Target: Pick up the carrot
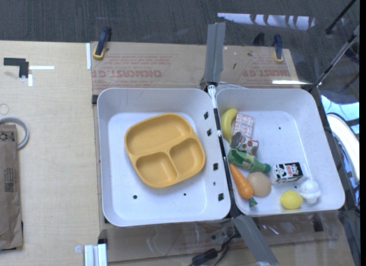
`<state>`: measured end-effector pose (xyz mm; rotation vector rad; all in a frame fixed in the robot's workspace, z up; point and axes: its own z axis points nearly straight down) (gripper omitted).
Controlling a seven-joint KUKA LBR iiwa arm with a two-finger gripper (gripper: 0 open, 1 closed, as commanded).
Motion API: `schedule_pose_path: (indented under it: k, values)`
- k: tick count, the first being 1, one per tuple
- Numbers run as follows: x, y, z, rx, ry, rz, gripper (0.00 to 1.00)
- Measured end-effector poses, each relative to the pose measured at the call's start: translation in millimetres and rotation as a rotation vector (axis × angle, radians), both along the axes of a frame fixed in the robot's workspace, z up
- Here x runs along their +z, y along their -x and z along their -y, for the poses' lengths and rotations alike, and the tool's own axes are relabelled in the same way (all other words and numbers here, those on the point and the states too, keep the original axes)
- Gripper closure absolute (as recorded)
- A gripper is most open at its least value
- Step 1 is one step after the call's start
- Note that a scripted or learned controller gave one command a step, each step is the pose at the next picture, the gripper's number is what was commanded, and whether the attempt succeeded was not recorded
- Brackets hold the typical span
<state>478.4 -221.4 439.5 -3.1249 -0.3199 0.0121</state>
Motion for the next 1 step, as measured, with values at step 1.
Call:
schedule_pose_path:
  k: [1]
  values:
    - [0.6, 0.2, -25.9, 0.037, -0.001, 0.001, 0.00]
